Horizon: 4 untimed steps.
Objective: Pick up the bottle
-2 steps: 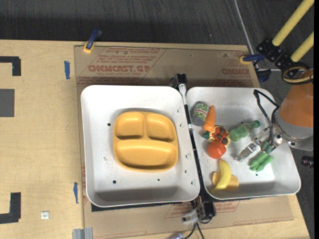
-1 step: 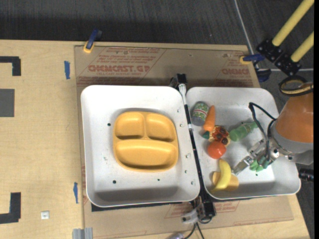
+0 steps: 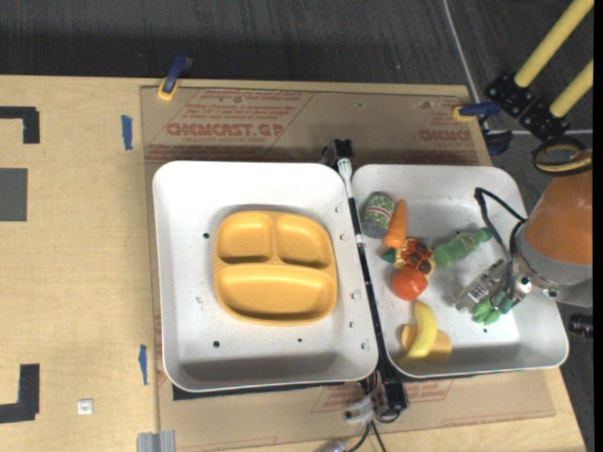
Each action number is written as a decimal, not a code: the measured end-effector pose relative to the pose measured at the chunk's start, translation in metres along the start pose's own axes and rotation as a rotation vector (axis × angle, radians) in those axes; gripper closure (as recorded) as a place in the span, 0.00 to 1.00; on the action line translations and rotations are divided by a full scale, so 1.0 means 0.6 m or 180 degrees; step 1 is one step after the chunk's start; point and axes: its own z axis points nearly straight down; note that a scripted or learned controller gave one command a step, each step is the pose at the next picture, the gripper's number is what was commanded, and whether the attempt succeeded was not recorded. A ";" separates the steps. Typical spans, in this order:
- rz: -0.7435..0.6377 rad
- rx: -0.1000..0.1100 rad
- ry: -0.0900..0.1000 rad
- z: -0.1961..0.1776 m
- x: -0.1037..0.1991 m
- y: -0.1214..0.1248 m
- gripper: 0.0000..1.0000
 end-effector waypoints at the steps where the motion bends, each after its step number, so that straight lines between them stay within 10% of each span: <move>1: -0.1203 0.0000 0.0012 0.017 0.011 -0.020 1.00; 2: -0.0629 0.0014 0.0027 -0.129 -0.063 0.006 1.00; 3: -0.0629 0.0015 0.0029 -0.129 -0.063 0.006 0.00; 4: -0.0502 0.0014 0.0027 0.019 -0.014 -0.038 0.00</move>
